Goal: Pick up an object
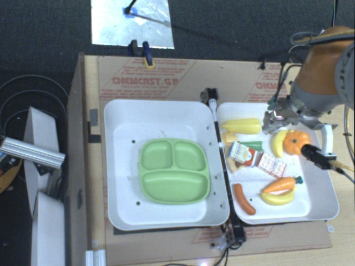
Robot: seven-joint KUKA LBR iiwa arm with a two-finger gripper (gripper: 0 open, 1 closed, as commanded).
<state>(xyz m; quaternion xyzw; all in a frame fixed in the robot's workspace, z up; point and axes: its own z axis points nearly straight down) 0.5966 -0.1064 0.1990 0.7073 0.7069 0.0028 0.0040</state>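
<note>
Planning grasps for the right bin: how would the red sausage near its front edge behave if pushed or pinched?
The red sausage is a smooth, rounded cylinder lying flat, so a sideways push would probably roll it. It looks like moulded toy plastic, so likely stiff and light. Its glossy skin may slip between fingers unless pinched across its width.

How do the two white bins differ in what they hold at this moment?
The left bin holds one thing, a green divided plate. The right bin holds many small toy foods, among them a carrot and a sausage. The gripper is over the right bin, not the left. Both are shallow and white.
</note>
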